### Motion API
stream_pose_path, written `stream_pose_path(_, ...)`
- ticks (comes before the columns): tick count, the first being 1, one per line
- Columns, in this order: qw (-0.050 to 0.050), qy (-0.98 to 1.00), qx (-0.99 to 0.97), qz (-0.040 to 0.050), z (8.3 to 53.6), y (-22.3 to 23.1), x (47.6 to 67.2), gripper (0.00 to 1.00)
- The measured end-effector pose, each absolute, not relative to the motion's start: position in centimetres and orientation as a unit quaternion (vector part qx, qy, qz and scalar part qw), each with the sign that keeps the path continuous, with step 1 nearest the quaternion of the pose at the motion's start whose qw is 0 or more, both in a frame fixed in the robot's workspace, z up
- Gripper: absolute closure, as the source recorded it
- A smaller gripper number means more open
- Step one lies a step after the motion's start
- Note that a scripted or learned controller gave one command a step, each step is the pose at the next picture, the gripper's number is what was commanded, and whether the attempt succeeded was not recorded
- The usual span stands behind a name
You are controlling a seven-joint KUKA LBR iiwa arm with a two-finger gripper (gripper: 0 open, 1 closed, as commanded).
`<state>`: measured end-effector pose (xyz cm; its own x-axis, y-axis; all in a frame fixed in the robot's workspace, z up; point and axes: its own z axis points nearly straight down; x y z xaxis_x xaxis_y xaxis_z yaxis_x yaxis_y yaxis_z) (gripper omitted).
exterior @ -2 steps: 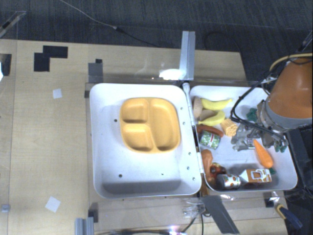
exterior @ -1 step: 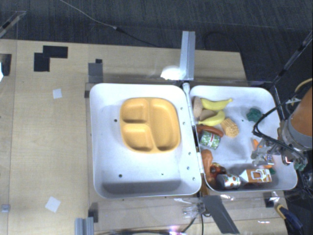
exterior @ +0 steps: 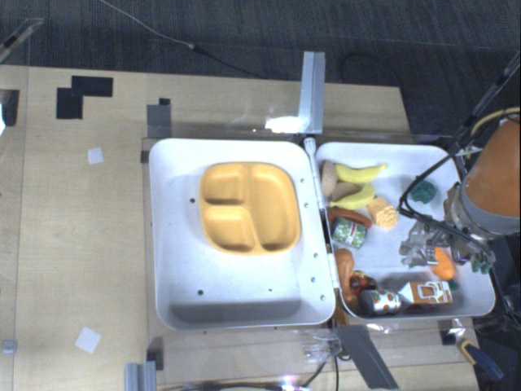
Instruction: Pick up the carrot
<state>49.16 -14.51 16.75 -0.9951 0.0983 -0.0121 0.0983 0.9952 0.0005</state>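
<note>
1. My jaws (exterior: pixel 430 251) hang over the right bin (exterior: pixel 480 300), near its right wall, below the orange band (exterior: pixel 498 177) of my arm.
2. The carrot (exterior: pixel 444 261) sits right at my jaws, an orange piece showing beside the metal parts; I cannot tell whether my jaws are clenched on it or released.
3. In the same bin, a green object (exterior: pixel 422 191) lies up and left of my jaws, and a small carton (exterior: pixel 430 293) lies just below them.
4. Along the bin's left side are two yellow bananas (exterior: pixel 361 172), a corn cob (exterior: pixel 382 213), a green can (exterior: pixel 350 233) and a dark bottle (exterior: pixel 376 301).
5. The left bin (exterior: pixel 175 243) on the counter (exterior: pixel 73 243) holds a yellow divided plate (exterior: pixel 248 206).
</note>
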Motion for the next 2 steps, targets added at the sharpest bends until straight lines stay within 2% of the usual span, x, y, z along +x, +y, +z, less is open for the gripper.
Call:
stream_pose_path(1,0.007,0.994,-0.108,-0.0017,9.1,-16.1,49.2,1.0)
stream_pose_path(2,0.007,0.996,-0.086,-0.0018,14.1,-15.5,50.8,1.0)
